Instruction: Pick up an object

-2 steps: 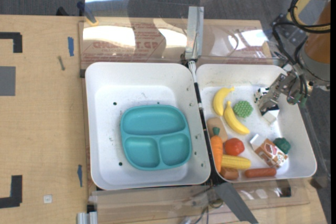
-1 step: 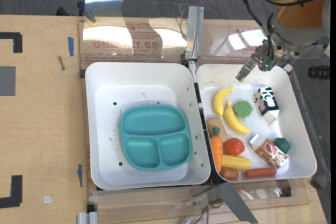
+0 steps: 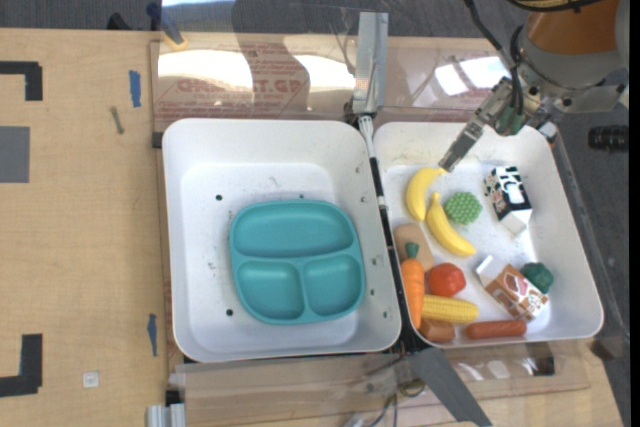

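**Gripper above the toy-food bin, nothing visibly held**

Hovering over the far edge of the right-hand shallow white bin (image 3: 575, 260): the two-finger gripper (image 3: 462, 150), dark and slanted, tip just beyond the upper end of the yellow plastic bananas (image 3: 437, 212). Cannot tell how wide it stands; nothing visible in it.

Taking the bananas as landmark:
- Two bananas, curved, lying together.
- One green bumpy ball (image 3: 462, 207) touching their right side.
- One black-and-white printed carton (image 3: 507, 192) further right; lettering too blurred to read.
- One brown bread-like piece (image 3: 407, 239) just below-left.
- One orange toy carrot (image 3: 413, 288) below that.
- One red tomato (image 3: 446, 279) below the bananas.
- One yellow corn cob (image 3: 449, 309) below the tomato.
- One red sausage (image 3: 494, 328) near the bin's front wall.
- One brown-and-white printed box (image 3: 517, 290) below-right, print unreadable.
- One dark green piece (image 3: 538, 276) beside that box.

Well left of the bananas, in the left-hand white bin (image 3: 190, 175): one teal three-compartment plastic plate (image 3: 295, 260).

Behind both bins, faint reddish lettering under glare, not legible.
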`<state>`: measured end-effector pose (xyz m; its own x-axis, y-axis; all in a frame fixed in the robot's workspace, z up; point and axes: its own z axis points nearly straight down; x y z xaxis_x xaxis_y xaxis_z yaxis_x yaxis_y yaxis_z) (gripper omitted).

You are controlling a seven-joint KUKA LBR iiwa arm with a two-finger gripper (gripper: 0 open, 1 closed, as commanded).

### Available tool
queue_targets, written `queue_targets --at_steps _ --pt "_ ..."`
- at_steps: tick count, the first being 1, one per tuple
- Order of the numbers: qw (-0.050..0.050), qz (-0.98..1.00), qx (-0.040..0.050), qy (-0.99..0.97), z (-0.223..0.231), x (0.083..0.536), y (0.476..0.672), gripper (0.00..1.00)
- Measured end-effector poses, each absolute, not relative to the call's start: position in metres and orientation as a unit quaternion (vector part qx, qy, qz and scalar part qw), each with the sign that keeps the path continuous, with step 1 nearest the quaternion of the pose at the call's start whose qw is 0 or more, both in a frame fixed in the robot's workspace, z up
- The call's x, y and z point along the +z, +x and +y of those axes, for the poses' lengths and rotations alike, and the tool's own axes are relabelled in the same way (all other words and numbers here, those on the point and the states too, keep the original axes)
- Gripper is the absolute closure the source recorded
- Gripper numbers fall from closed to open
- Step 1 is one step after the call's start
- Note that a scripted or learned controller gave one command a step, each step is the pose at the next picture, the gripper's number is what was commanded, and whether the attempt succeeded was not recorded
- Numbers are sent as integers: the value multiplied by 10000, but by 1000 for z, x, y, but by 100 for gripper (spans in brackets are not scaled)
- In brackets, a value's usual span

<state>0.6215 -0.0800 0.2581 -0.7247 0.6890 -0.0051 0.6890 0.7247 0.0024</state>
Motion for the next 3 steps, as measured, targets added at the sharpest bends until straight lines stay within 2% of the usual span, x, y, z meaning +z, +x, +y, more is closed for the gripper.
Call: queue_targets --at_steps 1,2,3 --pt "1 9121 0 4099 -97 96 591 0" --pt "54 8888 19 4582 -112 89 543 0" --pt "69 8735 13 4869 -103 89 523 0"
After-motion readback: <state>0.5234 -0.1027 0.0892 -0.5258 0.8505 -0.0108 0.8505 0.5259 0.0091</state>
